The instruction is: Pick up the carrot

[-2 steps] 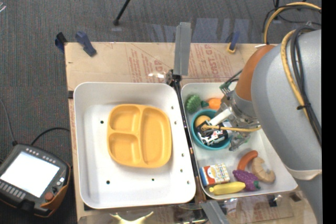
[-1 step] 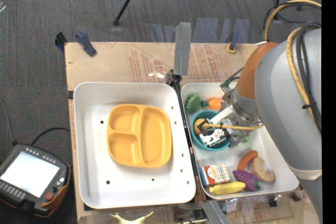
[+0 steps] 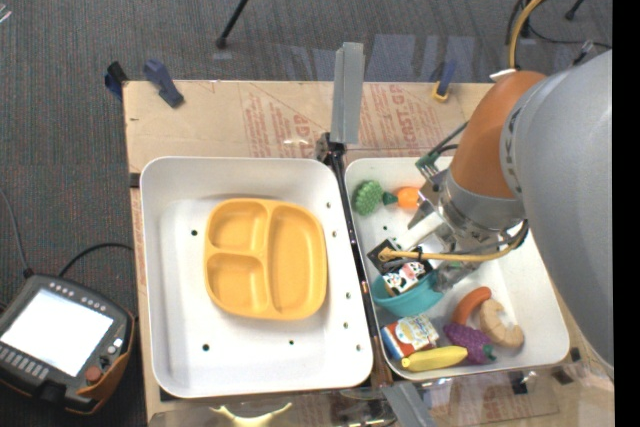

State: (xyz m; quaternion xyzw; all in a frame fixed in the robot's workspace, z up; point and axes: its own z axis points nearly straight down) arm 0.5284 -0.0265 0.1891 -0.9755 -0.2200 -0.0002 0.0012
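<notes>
**Desk lead:** Where's the pincer sitting?

**Me:** I've got the pincer (image 3: 428,215) low over the far half of the right bin (image 3: 548,305), tucked under the grey wrist and its orange band. From this slant I cannot tell how far open it is, or whether it has hold of anything.

**Desk lead:** And the carrot?

**Me:** The carrot (image 3: 404,198) lies just to the left of the pincer, near the bin's far-left corner. Its green leafy top points toward the wall between the bins. I can't say whether the pincer touches it.

**Desk lead:** What's around that?

**Me:** On the near side of the pincer I see a teal bowl (image 3: 410,299) with a black-and-white spotted piece (image 3: 400,281) in it. Along the near wall are a red-and-white carton (image 3: 410,335), a long yellow piece (image 3: 435,358) and purple grapes (image 3: 470,341). A tan ring (image 3: 498,325) and a reddish sausage (image 3: 472,302) lie beside those. The left bin (image 3: 170,315) holds a yellow divided plate (image 3: 267,257). Both bins rest on the cardboard-topped desk (image 3: 240,115).
</notes>
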